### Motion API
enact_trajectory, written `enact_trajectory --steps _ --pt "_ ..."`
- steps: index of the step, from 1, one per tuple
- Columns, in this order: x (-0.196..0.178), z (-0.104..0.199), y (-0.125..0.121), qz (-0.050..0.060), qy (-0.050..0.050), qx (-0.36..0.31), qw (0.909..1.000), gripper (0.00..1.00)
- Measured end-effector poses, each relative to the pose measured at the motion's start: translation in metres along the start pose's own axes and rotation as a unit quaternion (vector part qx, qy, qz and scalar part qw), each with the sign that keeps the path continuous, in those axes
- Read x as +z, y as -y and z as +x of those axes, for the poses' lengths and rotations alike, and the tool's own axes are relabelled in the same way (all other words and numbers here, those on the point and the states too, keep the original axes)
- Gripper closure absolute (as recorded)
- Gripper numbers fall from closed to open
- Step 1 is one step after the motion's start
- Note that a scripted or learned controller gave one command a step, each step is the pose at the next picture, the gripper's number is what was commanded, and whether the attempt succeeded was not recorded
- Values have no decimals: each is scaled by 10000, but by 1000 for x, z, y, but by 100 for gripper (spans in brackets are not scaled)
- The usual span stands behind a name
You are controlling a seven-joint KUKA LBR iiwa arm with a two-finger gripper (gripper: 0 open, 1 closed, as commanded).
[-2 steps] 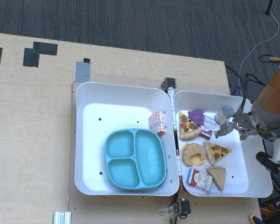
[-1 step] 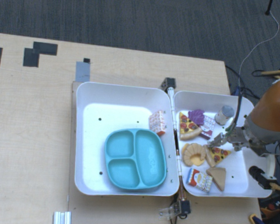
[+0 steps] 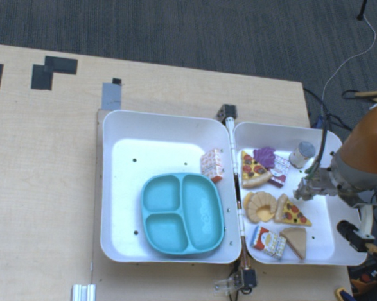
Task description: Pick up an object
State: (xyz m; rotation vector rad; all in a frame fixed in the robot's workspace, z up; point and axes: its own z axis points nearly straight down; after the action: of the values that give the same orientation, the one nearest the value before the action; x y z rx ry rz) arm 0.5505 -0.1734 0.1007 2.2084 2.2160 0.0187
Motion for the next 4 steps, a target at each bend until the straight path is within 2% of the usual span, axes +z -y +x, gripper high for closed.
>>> enact_trajectory --steps 1,2,3,4 --pt "0 0 0 1 0 -1 10000 0" --pt "11 18 56 12 11 14 10000 0" --pt "-1 19 53 -14 11 10 10000 100" --pt "0 19 53 -11 10 9 10000 0"
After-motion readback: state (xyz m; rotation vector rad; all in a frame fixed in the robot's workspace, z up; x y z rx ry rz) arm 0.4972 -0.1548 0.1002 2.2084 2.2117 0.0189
